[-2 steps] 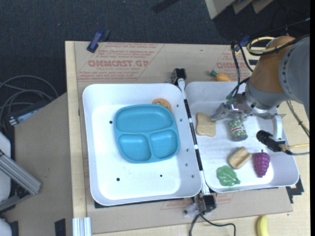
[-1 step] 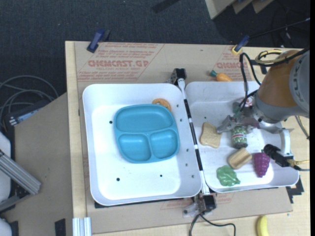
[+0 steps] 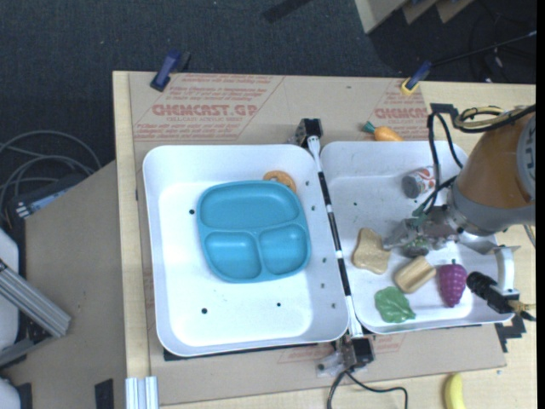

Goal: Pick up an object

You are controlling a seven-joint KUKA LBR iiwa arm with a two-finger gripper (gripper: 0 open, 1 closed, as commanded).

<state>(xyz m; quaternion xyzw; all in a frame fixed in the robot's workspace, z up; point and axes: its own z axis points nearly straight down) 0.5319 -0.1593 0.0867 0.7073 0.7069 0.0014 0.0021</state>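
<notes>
Within the right bin (image 3: 366,156), the gripper (image 3: 409,239) hangs low just right of the tan bread slice (image 3: 370,252) and just above the tan block (image 3: 414,273), whose long axis runs diagonally, though I cannot tell what, if anything, it has hold of.

Flat brown cardboard sheet on the worktop (image 3: 255,100), red printed brand text "CHEMCAST G P" legible behind the left white bin, same red print partly legible behind the right white bin, smaller red lines beneath too fine to read
</notes>
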